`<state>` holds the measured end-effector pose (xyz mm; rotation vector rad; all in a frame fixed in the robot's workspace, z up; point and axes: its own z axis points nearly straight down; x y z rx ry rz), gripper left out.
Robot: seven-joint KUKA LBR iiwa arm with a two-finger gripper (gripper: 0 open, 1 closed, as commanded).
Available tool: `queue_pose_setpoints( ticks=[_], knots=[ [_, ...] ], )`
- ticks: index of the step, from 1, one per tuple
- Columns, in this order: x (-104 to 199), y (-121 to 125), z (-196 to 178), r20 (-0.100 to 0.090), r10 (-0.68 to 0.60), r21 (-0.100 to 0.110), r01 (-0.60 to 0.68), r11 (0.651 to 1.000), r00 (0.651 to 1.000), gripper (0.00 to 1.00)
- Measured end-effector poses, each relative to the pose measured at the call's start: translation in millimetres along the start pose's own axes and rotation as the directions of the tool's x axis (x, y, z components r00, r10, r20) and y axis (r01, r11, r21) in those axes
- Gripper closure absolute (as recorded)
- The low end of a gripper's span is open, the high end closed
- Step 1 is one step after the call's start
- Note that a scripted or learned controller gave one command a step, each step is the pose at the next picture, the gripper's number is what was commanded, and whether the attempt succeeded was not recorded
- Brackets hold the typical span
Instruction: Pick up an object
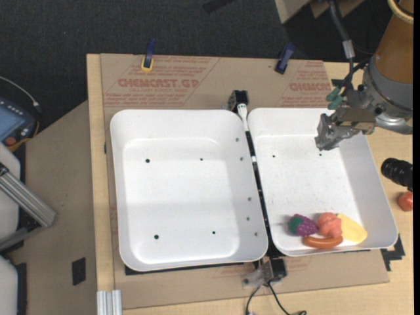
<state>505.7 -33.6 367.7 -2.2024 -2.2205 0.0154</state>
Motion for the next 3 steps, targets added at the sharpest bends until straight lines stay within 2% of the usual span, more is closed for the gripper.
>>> queue_pose_setpoints(
  ticks=[1,2,3],
  knots=[
    [86,34,61,0.001,-0.001,-0.008,0.001,1.0,1.0,1.0],
    [48,5,125,0.004,0.013,-0.006,-0.013,1.0,1.0,1.0],
    [106,35,120,0.001,0.002,-0.02,-0.002,1.0,1.0,1.0]
  ],
)
